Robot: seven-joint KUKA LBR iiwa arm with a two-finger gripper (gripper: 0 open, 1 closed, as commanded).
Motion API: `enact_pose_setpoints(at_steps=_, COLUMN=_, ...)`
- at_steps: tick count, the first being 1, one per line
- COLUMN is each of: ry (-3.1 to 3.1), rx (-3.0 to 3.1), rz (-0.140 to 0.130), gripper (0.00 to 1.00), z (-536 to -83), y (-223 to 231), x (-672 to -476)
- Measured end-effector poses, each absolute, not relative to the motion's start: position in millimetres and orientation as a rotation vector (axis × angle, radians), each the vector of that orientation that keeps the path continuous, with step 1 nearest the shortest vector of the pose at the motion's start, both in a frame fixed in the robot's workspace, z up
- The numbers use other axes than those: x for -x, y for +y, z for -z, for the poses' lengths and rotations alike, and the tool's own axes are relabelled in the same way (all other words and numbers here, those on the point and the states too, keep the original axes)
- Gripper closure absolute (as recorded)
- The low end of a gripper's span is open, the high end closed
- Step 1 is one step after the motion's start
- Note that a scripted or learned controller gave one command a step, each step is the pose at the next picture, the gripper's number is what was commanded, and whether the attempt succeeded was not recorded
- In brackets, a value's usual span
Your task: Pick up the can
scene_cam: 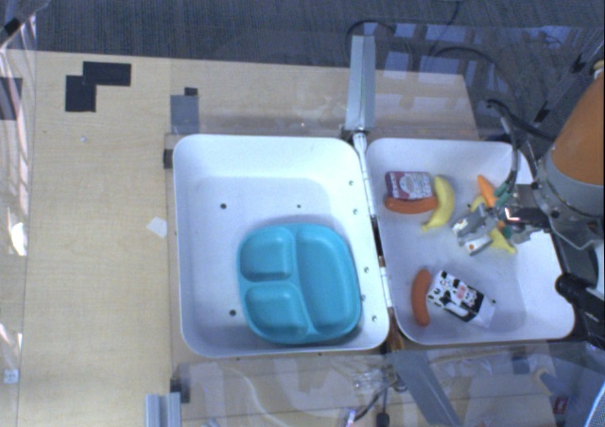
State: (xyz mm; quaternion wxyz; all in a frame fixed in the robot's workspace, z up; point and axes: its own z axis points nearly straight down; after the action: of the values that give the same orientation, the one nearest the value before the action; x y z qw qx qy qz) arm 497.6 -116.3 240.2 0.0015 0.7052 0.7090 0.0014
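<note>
Camera view: can (409,186) beside banana (440,204).

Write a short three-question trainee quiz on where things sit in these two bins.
1. True or false: the blue three-compartment plastic tray lies in the left white bin.
2. Which lies nearest the right white bin's front wall? A) yellow banana B) black-and-white patterned carton C) red-labelled can
3. Fill in: the end effector hovers over the ___ bin.

Key: 1 true; 2 B; 3 right.
</note>
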Motion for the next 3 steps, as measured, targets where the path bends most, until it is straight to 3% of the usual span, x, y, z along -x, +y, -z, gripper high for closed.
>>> enact_pose_setpoints(at_steps=1, ry=2.226, rx=-2.216, rz=-0.002, gripper=0.00, z=-108.6, y=-117.0, x=-538.0)
enact_pose_setpoints(at_steps=2, ry=2.273, rx=-2.164, rz=-0.004, gripper=0.00, z=-133.0, y=-121.7, x=-488.0)
enact_pose_setpoints(at_steps=3, ry=2.135, rx=-2.301, rz=-0.004, gripper=0.00, z=-118.2, y=-133.1, x=-558.7)
